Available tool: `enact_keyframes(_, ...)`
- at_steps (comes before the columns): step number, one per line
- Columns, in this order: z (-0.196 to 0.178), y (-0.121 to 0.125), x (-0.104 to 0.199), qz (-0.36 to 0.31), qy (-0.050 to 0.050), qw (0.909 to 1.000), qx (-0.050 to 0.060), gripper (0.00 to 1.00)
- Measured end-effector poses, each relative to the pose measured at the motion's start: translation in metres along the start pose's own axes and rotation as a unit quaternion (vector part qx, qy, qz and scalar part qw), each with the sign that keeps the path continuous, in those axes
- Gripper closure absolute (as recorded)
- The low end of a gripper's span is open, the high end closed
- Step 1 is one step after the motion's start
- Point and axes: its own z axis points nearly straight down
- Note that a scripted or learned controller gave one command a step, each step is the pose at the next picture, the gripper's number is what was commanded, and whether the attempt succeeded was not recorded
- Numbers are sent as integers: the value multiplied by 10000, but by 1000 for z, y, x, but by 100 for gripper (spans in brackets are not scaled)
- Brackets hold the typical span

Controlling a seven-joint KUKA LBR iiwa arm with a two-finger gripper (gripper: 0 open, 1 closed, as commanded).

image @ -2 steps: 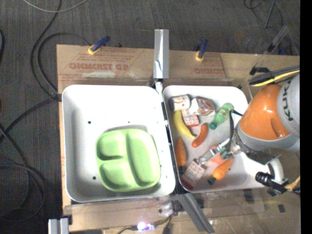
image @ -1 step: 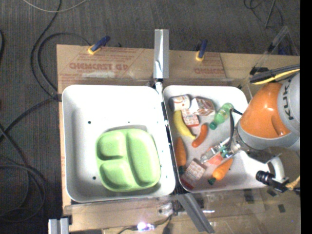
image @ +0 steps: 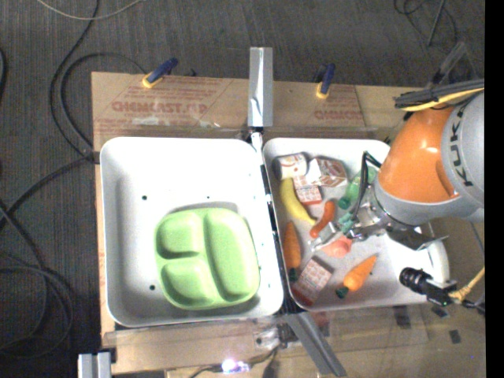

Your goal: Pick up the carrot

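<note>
The pincer [image: 346, 228] is hanging over the middle of the right bin [image: 409, 290], wrist coming in from 3 o'clock; whether it is wide or narrow cannot be told, as clutter is blocking it. The nearest carrot [image: 359, 275] is lying free at roughly 5 o'clock from the pincer, close by, long axis running 2-to-8 o'clock, green top at the 8 end. A second carrot [image: 291, 245] is lying at 9 o'clock, near the banana [image: 293, 203].
</note>
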Motion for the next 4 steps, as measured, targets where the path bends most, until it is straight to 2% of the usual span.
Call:
enact_keyframes(1,0,0,0,0,-1,10000,-1,0)
enact_keyframes(2,88,-5,-45,-889,17,9960,-82,0)
enact_keyframes(3,74,15,-28,-361,4,9993,0,0)
enact_keyframes(4,91,-10,-70,-902,-20,9959,-91,0)
